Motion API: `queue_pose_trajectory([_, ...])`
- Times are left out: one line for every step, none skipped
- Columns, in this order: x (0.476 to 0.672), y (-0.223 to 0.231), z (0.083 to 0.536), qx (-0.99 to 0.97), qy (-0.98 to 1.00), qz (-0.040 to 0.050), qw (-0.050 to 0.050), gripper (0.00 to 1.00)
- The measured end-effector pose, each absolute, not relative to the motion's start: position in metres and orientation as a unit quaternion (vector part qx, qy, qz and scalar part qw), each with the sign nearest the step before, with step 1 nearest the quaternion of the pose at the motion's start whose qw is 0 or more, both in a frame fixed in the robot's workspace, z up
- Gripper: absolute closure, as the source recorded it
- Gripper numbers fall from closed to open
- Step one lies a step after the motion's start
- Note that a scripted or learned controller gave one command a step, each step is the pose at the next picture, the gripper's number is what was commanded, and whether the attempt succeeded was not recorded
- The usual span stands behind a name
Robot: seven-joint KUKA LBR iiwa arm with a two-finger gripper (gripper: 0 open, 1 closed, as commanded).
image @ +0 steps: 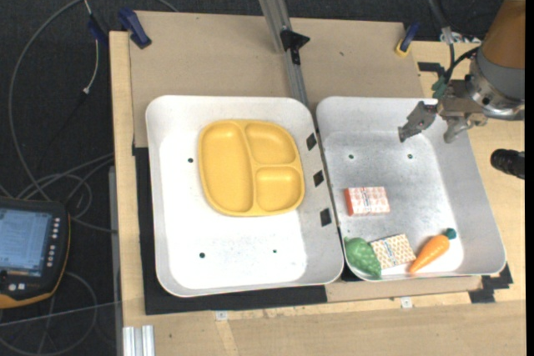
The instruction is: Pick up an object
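The arm (509,46) comes in from the right edge, and most of its body is cut off there. Its hand (435,123) hangs over the upper right part of the right bin (467,179). The two fingers (415,122) are spread apart and there is nothing between them.

In the right bin there are four small things. One red and white box (367,200) lies near the middle. Along the lower edge lie one green vegetable (363,256), one patterned packet (392,250) touching it, and one orange carrot (431,253) just beside the packet. What the packet contains is too small to read.

The left bin (175,204) holds one yellow tray (250,167) with three compartments. Both bins sit on a brown surface (209,46).
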State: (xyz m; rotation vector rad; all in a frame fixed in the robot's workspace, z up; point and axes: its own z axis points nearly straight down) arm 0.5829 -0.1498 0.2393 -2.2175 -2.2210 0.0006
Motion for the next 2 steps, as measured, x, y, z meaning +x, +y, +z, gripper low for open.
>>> queue_pose_trajectory([0.583, -0.150, 0.239, -0.707, -0.708, 0.0000, 0.001, 0.00])
queue_pose_trajectory([0.579, -0.148, 0.176, -0.707, -0.707, 0.0019, 0.004, 0.00])
